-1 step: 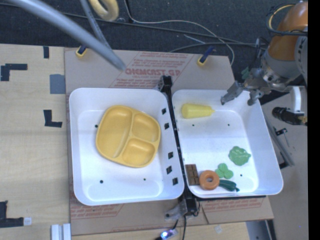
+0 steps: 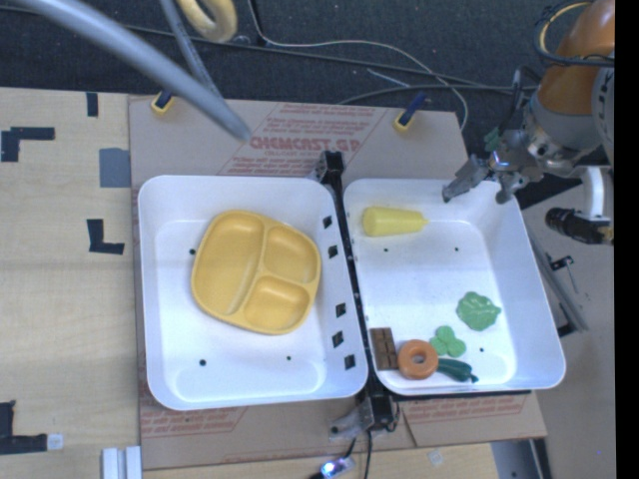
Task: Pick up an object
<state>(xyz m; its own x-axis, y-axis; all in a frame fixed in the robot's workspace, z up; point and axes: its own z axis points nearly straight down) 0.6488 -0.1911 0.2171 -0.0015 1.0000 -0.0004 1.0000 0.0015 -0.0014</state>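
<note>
My gripper (image 2: 481,185) hangs over the far right corner of the right bin (image 2: 534,267), fingers spread apart with nothing between them. A yellow corn-shaped piece (image 2: 392,222) lies near the bin's far left, well to the left of the gripper. Toward the near side sit a green leafy piece (image 2: 478,311), a smaller green piece (image 2: 448,344), an orange ring (image 2: 417,358), a brown block (image 2: 382,347) and a dark green piece (image 2: 456,370).
The left bin (image 2: 165,267) holds a yellow divided plate (image 2: 257,270). A black divider (image 2: 342,267) runs between the bins. Grey tubes (image 2: 120,38) and cables cross the far side. The arm's orange band (image 2: 589,28) sits at the far right.
</note>
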